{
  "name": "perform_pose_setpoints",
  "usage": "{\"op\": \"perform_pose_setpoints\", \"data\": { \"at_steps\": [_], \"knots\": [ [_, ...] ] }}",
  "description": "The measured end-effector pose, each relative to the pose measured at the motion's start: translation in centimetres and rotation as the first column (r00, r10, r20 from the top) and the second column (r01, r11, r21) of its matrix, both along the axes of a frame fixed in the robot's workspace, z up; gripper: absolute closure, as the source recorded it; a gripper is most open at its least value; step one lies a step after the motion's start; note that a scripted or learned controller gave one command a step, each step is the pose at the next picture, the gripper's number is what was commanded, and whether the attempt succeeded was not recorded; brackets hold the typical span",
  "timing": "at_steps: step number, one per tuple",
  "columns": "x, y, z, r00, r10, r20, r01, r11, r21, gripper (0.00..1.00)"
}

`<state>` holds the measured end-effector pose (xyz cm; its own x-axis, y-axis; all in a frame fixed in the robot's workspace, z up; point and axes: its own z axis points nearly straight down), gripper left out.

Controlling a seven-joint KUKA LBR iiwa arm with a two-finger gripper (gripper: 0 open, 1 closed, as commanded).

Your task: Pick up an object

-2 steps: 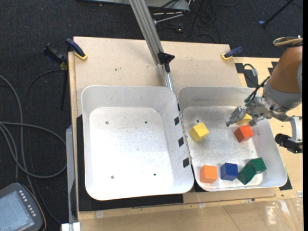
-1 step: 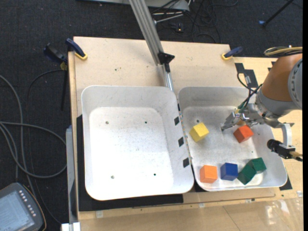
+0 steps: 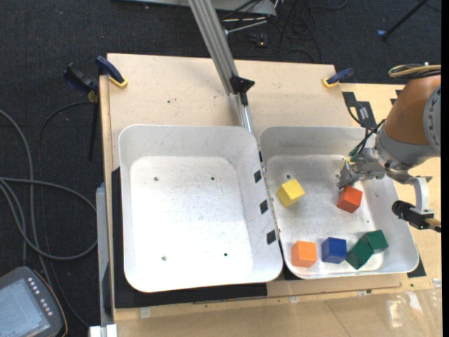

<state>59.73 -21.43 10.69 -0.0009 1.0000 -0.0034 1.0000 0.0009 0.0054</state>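
The right bin [image 3: 316, 146] holds several blocks. A yellow cube [image 3: 290, 192] lies near its middle-left. A red-orange cube [image 3: 349, 199] sits right of centre. Along the front edge lie an orange cube [image 3: 304, 253], a blue cube [image 3: 334, 250] and two green blocks [image 3: 367, 248] touching each other. My gripper [image 3: 348, 176] hangs low over the bin, its tip just above and left of the red-orange cube. The wrist hides how its fingers stand.
The left bin [image 3: 186, 206] lies beside the right one, sharing a wall with black clips. A metal pole [image 3: 217, 44] slants down from the top to the bins' junction. Clamps sit at the bench's back corners.
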Motion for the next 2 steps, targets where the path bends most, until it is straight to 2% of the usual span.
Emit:
{"op": "perform_pose_setpoints", "data": {
  "at_steps": [1, 2],
  "knots": [
    [0.4, -0.5, 6.3, 1.000, 0.001, 0.003, -0.001, 1.000, 0.000, 1.00],
    [0.7, -0.4, 10.7, 1.000, 0.002, 0.001, -0.002, 1.000, 0.001, 1.00]
  ]
}}
